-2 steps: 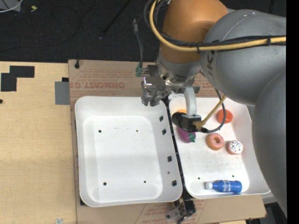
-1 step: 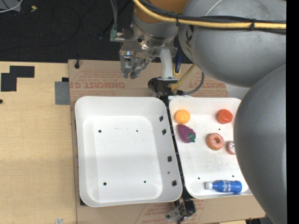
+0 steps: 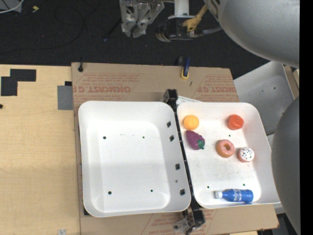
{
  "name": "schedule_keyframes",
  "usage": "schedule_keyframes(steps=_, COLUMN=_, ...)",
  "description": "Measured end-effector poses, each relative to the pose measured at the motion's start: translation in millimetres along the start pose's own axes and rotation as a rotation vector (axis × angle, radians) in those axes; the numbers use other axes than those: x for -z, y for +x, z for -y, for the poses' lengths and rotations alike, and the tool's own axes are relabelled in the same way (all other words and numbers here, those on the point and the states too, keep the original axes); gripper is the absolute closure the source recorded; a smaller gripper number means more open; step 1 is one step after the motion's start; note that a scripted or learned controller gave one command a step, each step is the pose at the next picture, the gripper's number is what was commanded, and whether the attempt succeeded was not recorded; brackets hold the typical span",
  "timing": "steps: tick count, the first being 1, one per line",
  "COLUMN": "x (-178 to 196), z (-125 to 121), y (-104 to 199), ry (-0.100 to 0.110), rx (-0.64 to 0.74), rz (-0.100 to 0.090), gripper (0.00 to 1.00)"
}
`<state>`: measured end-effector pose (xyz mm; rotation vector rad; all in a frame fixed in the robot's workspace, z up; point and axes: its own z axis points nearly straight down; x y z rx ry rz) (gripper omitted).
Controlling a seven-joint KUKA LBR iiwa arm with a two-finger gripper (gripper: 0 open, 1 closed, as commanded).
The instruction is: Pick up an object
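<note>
Doughnut [image 3: 225, 148], between the purple grapes [image 3: 195, 140] and the speckled ball [image 3: 246, 154], looks light and rigid; I'd pinch across its ring, though my gripper's [image 3: 139, 21] state I cannot tell.

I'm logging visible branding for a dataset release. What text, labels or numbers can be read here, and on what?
"OHCMCST. G.P" or similar, red print seen upside down, letters uncertain: on the cardboard sheet under the bins, left of the clamp.
The same print again, right of the clamp, partly readable.
Fainter red print on the cardboard's front edge: too blurred.
Label on the blue bottle: too small to read.
</note>
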<state>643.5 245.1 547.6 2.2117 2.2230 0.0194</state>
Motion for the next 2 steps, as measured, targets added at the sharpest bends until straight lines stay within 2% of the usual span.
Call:
schedule_keyframes(steps=1, x=-40.0, z=0.7, y=-105.6, ry=0.021, rx=-0.013, rz=0.008, gripper=1.0)
schedule_keyframes(steps=2, x=-177.2, z=4.0, y=-144.8, ry=0.029, rx=-0.01, rz=0.009, gripper=1.0)
